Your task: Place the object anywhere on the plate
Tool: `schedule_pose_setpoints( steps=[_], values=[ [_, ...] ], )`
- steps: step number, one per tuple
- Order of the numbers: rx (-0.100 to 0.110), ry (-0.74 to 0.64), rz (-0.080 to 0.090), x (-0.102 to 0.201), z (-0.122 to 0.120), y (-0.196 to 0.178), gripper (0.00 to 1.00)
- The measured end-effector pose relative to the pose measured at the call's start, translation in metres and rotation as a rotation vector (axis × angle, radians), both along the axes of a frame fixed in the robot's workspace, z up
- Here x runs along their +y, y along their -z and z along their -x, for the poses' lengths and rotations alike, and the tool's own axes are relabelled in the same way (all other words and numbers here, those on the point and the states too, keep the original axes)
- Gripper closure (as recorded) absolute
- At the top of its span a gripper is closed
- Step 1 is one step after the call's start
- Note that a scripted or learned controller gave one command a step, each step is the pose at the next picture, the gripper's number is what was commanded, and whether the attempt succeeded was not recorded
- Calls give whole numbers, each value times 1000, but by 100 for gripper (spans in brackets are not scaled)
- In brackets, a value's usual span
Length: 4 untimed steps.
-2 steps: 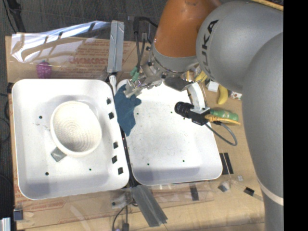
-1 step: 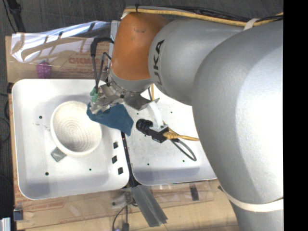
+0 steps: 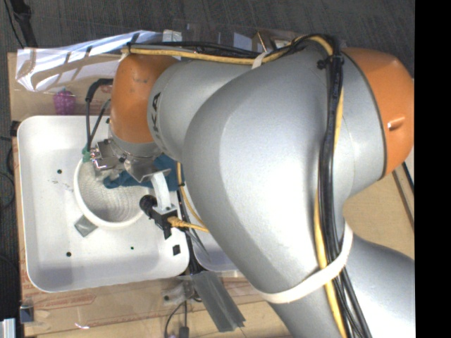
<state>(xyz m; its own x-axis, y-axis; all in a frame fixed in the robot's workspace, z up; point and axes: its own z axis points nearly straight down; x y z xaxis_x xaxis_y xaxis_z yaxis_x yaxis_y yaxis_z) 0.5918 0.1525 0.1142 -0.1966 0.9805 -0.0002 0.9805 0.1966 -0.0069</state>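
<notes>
A white round plate [image 3: 106, 201] with a ribbed inside sits in the left bin [image 3: 42, 189], right of the bin's middle. My gripper [image 3: 113, 166] hangs over the plate's upper right rim, below the arm's orange band. A blue-teal thing [image 3: 121, 180] shows directly under the gripper, over the plate's edge; the view does not show whether it is gripped or resting. A small grey piece [image 3: 84, 225] lies against the plate's lower left rim on the bin floor.
The big grey arm [image 3: 282, 167] covers the right bin and most of the view. A purple object [image 3: 65, 102] lies outside the bin at the upper left, beside crumpled clear plastic [image 3: 77, 55]. The left bin's floor is bare white on the left and lower sides.
</notes>
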Motion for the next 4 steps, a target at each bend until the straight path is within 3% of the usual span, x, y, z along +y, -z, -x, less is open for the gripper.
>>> schedule_pose_setpoints(
  steps=[1, 2, 3, 4],
  values=[
    [-5, -153, -2, -54, 10, -72, 100],
    [-6, -270, -2, -93, -53, -97, 100],
    [-6, -223, -2, -152, -65, -82, 100],
    [-6, -194, -2, -183, -65, -81, 100]
  ],
)
